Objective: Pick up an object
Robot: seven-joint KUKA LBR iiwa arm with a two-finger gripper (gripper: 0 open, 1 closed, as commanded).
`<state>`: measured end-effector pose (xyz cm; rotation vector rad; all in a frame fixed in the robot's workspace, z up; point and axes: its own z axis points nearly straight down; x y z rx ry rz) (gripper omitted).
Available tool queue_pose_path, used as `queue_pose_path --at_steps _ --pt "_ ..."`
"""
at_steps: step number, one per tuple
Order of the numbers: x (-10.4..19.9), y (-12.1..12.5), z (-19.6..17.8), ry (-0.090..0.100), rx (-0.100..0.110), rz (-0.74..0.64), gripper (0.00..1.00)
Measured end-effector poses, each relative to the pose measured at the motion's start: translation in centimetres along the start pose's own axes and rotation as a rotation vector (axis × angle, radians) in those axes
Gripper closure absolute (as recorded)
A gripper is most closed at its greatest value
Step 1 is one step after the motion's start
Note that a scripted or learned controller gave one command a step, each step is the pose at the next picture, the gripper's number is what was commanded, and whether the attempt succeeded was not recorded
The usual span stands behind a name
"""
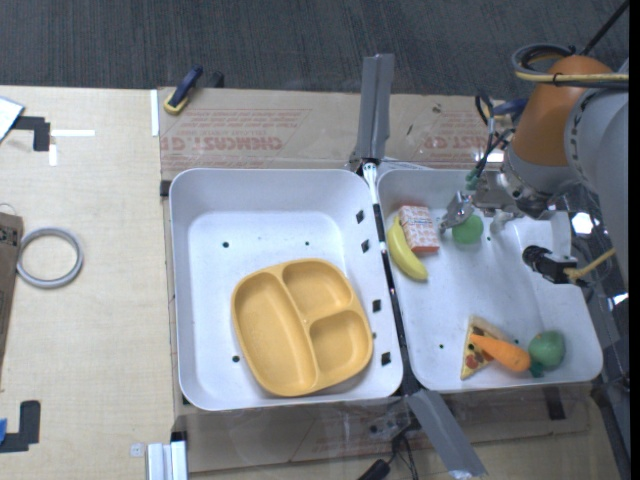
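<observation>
Grey metal fingers of the gripper (466, 214) stand apart at the upper part of the right bin (560, 313), spread on either side of a small green round object (466, 230), which sits on the bin floor just below the tips. Whether the fingers actually touch it cannot be told; it is not clamped or lifted. The arm (570, 128), grey with its orange band, enters from the upper right of the frame. Left of the green object, close by, lies a pink-and-white box (420, 228), and a banana (404, 251) rests against the box's left side near the dividing wall. At the lower right of the same bin, a pizza slice toy (478, 343), an orange carrot (500, 352) laid across it, and a second green fruit (547, 348) sit bunched together. A yellow divided plate (300, 325) lies in the left bin (200, 268). On the bench at the far left rests a roll of tape (48, 258).
</observation>
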<state>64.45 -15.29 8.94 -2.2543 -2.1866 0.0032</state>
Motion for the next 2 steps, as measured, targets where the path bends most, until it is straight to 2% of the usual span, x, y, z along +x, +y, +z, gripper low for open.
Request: queue_pose_path --at_steps 1,2 --pt "-0.1 0.0 -0.5 0.0 0.005 -0.001 1.0" --pt "7.7 -0.3 -9.9 0.0 0.002 -0.107 1.0"
